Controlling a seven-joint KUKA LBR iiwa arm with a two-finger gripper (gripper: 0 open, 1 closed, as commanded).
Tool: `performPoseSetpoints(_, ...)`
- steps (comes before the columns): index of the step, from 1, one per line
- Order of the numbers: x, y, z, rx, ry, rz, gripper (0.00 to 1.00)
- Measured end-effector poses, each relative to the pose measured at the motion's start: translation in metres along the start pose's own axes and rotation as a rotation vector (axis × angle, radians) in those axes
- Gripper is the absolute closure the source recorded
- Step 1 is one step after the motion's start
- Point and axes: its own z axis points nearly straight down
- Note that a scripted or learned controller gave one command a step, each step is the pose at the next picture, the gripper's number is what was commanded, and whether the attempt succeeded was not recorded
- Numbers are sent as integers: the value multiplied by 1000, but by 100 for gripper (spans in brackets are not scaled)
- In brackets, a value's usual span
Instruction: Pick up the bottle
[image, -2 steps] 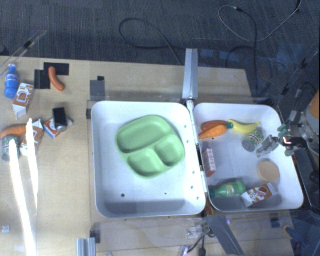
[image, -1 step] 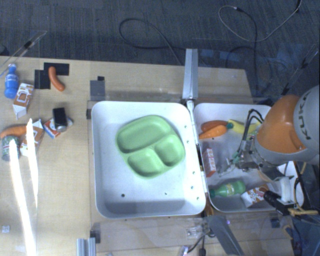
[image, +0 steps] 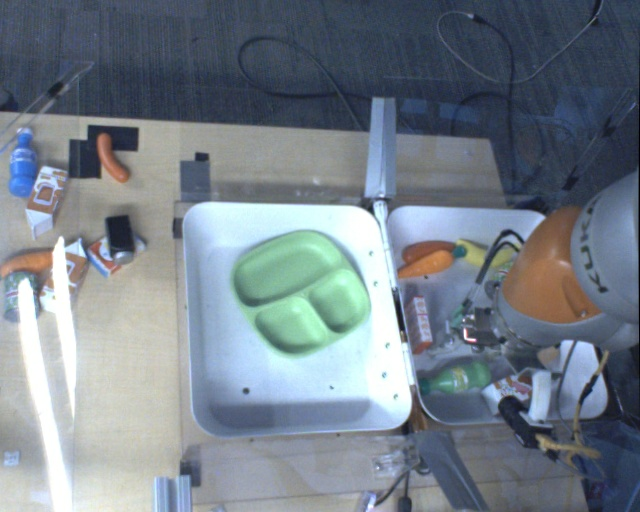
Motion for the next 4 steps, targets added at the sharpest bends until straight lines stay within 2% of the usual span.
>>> performPoseSetpoints(1, 0, 0, 0, 0, 0, 0, 0)
performPoseSetpoints(2, 2, 3, -11, -5, 2, -4, 100)
performPoseSetpoints(3, 2, 3, -11, -5, 2, -4, 0)
performPoseSetpoints(4, -12, 1, 0, 6, 7, 130, 0)
